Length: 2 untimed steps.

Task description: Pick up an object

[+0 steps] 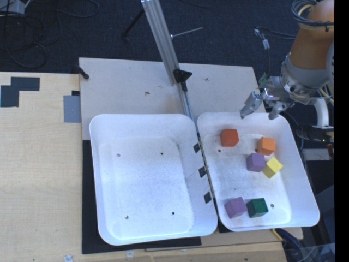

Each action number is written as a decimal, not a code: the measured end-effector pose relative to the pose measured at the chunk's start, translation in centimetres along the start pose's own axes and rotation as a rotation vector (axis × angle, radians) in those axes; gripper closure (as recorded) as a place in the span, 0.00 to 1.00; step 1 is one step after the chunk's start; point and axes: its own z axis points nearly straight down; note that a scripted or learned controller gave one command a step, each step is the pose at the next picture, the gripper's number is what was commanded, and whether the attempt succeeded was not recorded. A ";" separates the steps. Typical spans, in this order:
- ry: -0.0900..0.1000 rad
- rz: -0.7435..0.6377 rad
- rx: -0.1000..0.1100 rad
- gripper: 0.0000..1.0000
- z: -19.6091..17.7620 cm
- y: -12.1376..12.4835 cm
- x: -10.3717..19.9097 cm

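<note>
In right bin [297, 162]: six cubes.

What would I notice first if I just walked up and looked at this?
Probably the bright little cubes in the right bin: an orange-red cube, an orange one, two purple, one yellow and one dark green. Then the grey arm with its orange band at the top right, its gripper open above that bin's far edge.
</note>
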 end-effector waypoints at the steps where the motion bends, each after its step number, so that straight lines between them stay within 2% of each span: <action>1: 0.003 0.002 0.005 0.00 3.9 -3.9 4.0; 2: 0.000 0.005 0.007 0.00 14.2 -1.5 2.1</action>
